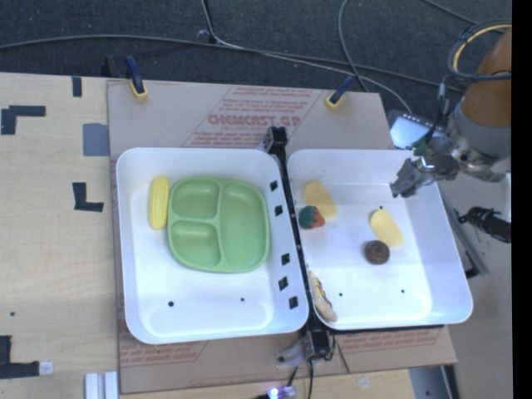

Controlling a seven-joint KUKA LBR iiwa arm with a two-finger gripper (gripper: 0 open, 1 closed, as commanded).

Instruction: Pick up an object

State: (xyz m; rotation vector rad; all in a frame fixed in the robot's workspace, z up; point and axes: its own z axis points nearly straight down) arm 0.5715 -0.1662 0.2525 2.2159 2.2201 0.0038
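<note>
The right bin (416, 298) holds several small items. A pale yellow piece (319, 199) lies near its left wall, touching a small red and green piece (311, 217). Another yellow piece (385, 227) sits mid-bin, with a round brown piece (377, 252) just below it. A tan item (321, 299) rests by the front left corner. My gripper (409, 179) hangs over the bin's upper right part, up and to the right of the mid-bin yellow piece, apart from every item. Nothing shows between its dark fingers.
The left bin (199, 314) holds a green sectioned plate (219, 225) and a yellow corn cob (158, 202) beside its left edge. A black divider (287, 231) runs between the bins. Cables cross the dark floor at the back, and clamps hold the cardboard.
</note>
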